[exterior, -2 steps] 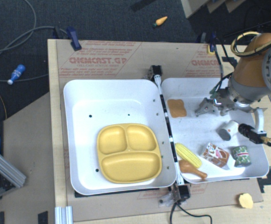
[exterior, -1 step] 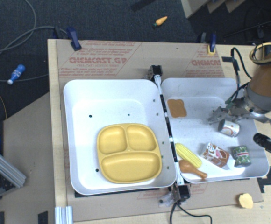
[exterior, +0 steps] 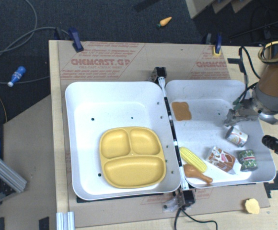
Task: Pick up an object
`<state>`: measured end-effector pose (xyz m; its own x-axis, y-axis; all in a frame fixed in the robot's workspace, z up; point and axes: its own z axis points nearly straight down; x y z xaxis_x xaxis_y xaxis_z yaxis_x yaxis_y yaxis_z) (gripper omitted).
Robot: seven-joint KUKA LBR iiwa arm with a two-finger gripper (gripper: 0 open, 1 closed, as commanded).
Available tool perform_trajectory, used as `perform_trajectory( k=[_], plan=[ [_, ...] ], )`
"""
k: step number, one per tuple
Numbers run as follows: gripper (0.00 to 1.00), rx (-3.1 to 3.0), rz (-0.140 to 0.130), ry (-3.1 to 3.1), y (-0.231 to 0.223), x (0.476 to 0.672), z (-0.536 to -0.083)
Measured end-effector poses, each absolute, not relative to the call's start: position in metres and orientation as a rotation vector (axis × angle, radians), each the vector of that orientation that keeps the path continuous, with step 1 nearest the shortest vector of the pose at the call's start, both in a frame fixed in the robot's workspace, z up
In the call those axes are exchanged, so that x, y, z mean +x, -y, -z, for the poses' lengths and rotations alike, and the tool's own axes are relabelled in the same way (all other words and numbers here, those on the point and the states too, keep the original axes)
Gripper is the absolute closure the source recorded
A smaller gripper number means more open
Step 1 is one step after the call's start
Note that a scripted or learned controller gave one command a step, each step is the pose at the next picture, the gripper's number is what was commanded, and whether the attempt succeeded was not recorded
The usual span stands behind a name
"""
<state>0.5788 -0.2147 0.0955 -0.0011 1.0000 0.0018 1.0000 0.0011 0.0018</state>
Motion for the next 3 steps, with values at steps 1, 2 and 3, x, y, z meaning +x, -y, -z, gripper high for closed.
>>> perform_trajectory(
  k=[1,2,3],
  plan=[
    [0.00,2.221,-0.003,-2.224,0.214,0.578,-0.095],
    [0.00,2.223,-0.010,-2.232,0.219,0.529,-0.085],
    [1.00,2.219,-0.003,-2.222,0.223,0.529,-0.095]
  ],
)
